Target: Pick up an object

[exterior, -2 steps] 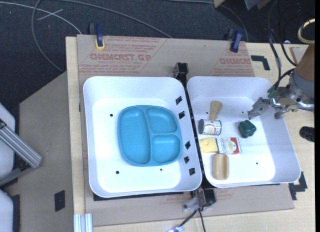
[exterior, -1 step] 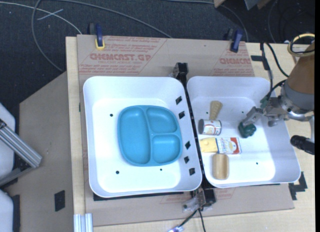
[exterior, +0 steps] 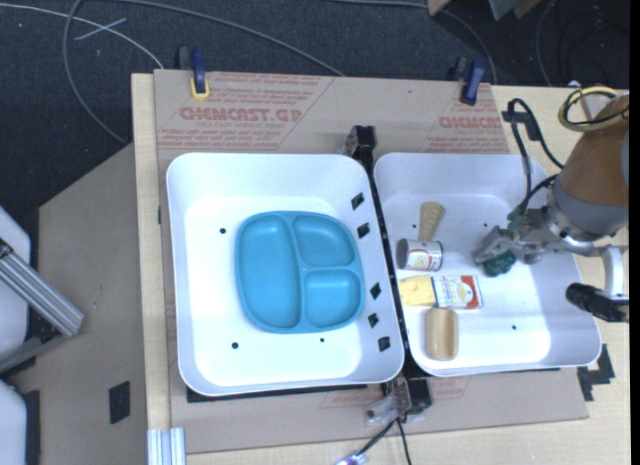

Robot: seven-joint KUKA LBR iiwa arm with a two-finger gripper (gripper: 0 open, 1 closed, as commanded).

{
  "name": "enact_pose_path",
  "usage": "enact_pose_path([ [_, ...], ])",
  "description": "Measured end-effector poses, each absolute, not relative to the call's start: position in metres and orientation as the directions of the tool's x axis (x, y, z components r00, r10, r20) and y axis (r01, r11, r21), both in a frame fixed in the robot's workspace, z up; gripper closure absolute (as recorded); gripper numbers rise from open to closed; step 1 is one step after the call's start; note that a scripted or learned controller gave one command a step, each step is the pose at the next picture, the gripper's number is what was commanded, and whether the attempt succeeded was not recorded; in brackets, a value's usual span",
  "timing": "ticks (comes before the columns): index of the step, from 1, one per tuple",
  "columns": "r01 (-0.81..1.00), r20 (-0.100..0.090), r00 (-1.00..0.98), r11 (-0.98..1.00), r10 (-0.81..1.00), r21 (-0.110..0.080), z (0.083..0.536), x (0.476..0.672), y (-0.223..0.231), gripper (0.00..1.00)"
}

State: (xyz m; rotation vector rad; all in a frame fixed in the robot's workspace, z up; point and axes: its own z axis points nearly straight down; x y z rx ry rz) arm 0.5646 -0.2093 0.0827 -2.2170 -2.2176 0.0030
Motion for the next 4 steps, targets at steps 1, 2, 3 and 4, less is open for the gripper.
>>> enact_pose_path([
  [1,1.000,0.002,-0.001,0.001,1.000,0.001,0.097,0.566,-0.210,1.00],
  [2,1.000,-0.003,0.000,0.000,1.000,0.006,0.151,0.568,-0.220,1.00],
  [3,1.000,-0.003,-0.001,0.001,1.000,0.008,0.215,0.565,-0.222,1.00],
  [4,1.000,-0.001,-0.001,0.001,1.000,0.003,0.217,0.566,-0.222,1.00],
])
